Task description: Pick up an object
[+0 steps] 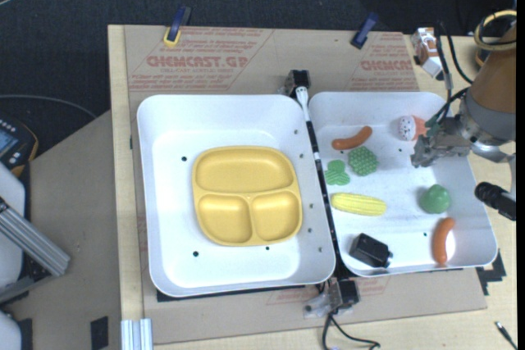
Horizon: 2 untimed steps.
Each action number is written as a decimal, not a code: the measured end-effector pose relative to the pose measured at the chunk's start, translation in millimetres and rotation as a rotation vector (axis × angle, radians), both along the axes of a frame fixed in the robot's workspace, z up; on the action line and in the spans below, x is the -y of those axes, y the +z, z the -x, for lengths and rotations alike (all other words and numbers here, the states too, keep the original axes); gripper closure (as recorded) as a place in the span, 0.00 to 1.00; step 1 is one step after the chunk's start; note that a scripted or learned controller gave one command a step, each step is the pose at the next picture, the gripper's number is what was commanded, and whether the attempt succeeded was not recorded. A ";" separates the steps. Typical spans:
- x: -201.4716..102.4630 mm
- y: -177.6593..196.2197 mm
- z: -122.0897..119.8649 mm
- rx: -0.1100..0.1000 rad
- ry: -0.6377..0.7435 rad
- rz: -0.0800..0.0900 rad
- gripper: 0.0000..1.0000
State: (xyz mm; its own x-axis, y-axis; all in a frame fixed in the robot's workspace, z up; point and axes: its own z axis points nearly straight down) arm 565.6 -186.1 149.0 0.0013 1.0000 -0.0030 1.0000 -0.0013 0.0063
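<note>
My gripper [428, 150] hangs over the right bin [410, 106], near its far right side. A white speckled ball [406, 126] with an orange piece beside it lies just to the gripper's far left. Just in front of the gripper sits a green ball [435, 197]. Also in this bin are an orange sausage [353, 137], a green knobbly piece [362, 161], a flat green piece [336, 173], a yellow corn cob [358, 204], a black block [371, 250] and a second sausage [444, 240]. Nothing can be seen held by the gripper.
The left bin [164, 176] holds a yellow divided plate [246, 194]. A raised rim and black clips [299, 81] separate the two bins. The arm [496, 94] comes in over the right bin's right wall. Cables and a yellow tape roll [496, 27] lie at the far right.
</note>
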 end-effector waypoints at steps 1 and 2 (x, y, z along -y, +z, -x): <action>5.9 44.9 -2.7 0.001 0.001 0.000 1.00; 6.2 78.3 -3.9 0.000 0.003 0.000 1.00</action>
State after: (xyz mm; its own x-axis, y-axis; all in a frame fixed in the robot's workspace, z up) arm 569.5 -192.3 227.3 -0.0014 1.0000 -0.0027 1.0000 0.0014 0.0060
